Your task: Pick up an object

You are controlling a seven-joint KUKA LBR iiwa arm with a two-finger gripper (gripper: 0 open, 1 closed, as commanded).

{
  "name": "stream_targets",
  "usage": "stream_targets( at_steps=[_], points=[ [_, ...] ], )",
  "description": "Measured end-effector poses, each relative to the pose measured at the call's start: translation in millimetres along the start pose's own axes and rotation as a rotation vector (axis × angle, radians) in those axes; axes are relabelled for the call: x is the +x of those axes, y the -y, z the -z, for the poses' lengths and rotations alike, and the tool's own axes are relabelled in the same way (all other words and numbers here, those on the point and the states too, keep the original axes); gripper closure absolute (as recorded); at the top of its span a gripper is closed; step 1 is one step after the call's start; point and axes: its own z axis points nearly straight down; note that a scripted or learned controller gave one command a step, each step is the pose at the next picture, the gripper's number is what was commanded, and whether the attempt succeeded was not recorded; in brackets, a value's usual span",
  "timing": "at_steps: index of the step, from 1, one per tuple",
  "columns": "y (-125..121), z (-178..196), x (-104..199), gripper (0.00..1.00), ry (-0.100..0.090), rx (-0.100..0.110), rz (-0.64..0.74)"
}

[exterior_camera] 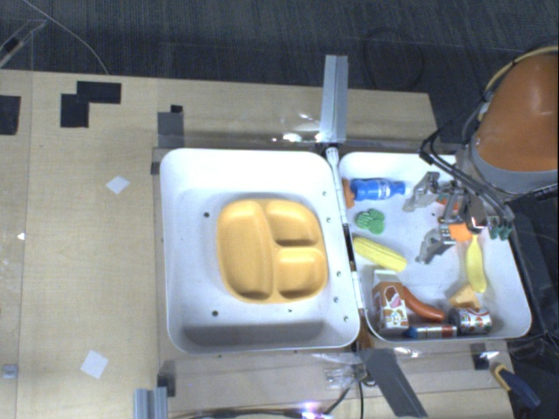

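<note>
Cans [428, 319] lie below end effector [427, 219], which hovers wide open, holding nothing; approach step, next: descend on corn [378, 251] at left.

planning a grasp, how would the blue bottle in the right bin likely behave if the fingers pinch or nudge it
The blue bottle lies on its side, so it may roll if nudged. Its rounded body looks smooth, perhaps slippery in a pinch. It seems small, probably light, and sits near the bin wall.
</note>
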Motion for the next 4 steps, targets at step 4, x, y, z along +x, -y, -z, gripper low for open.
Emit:
stream_targets(
  at_steps=[4],
  points=[
    [31.7, -142.8, -99.4, 0.0, 0.002, 0.001, -0.888]
  ],
)
